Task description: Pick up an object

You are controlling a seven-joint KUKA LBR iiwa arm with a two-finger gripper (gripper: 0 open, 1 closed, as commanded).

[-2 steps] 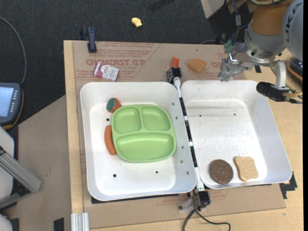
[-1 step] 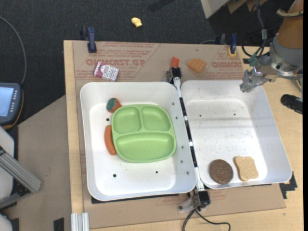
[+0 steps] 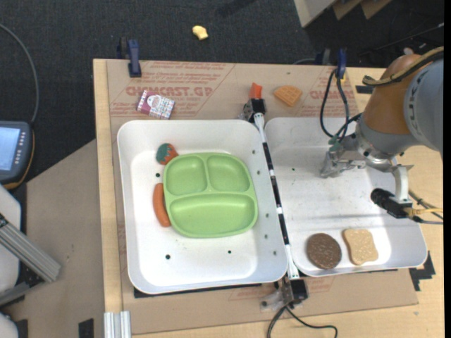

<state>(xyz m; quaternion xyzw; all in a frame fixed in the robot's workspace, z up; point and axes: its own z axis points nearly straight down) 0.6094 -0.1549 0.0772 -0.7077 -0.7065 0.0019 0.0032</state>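
Approach step: gripper (image 3: 337,162) low in right bin (image 3: 303,196), finger state unclear. Next: descend onto brown disc (image 3: 323,251), lower right.

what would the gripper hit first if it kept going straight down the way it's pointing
Most likely the bare floor of the right bin. The gripper points down over an open patch, with the brown round cookie and tan cracker lying well nearer the camera. Its height above the floor is hard to judge from this view.

My gripper (image 3: 337,162) hangs in the right bin (image 3: 303,196), behind a cookie (image 3: 323,251) and cracker (image 3: 360,246). In the left bin (image 3: 141,252), a tray (image 3: 209,193) lies right of a carrot (image 3: 161,205).
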